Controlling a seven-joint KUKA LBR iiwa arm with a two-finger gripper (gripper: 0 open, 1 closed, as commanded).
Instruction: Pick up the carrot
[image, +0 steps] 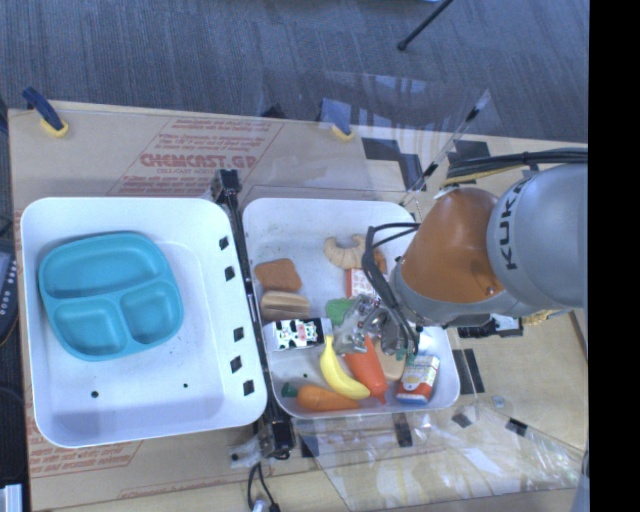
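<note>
Camera view from above: the gripper (366, 330) hangs low in the right bin (300, 215), its metal fingers crowded together over the clutter; whether the jaws are spread or pressed together cannot be told from this angle. Directly beneath the jaws lies a carrot (367, 368), orange, its upper end touching or just under the fingertips. A second carrot (322, 399) rests further toward the bin's near wall, down and to the left of the jaws. Between the two, just left of the jaws, lies a banana (338, 371). A black-and-white carton (298, 333) sits left of the jaws, with a bread roll (285, 303) above it. Well to the left, in the other bin (60, 420), sits a blue divided tray (108, 293).
</note>
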